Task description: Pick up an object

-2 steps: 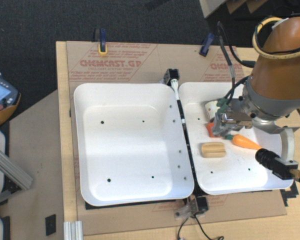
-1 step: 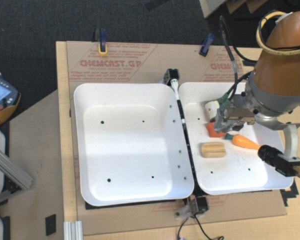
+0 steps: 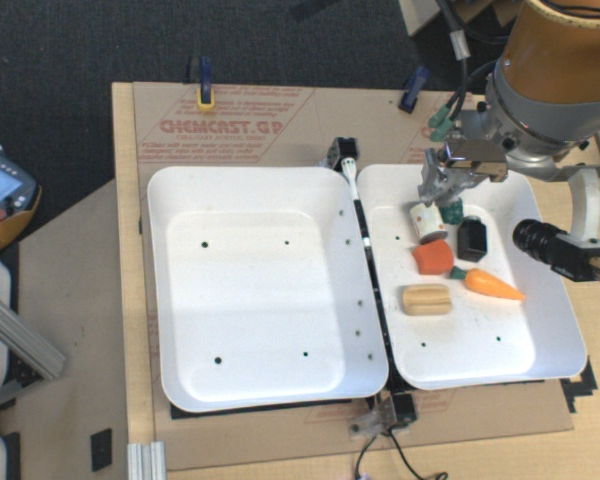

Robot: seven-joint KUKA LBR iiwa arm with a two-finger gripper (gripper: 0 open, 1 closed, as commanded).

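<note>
The right bin (image 3: pixel 540 353) holds several small objects. A white cylinder with a dark end (image 3: pixel 428 221) lies near the bin's back, with a small green piece (image 3: pixel 453 211) beside it. A red-orange lump (image 3: pixel 434 258) sits just in front of the cylinder. A black block (image 3: pixel 471 239) stands to the right of them. An orange carrot (image 3: pixel 493 285) and a tan loaf-shaped block (image 3: pixel 426 300) lie nearer the front. My gripper (image 3: pixel 438 190) hangs over the bin's back part, right above the white cylinder; I cannot tell whether it touches it.
The left bin (image 3: pixel 170 298) lies beside the right one, with a black divider clamp (image 3: pixel 344 153) at the back between them. Both rest on a cardboard sheet (image 3: pixel 230 118). A black camera mount (image 3: pixel 550 246) juts over the right bin's right rim.
</note>
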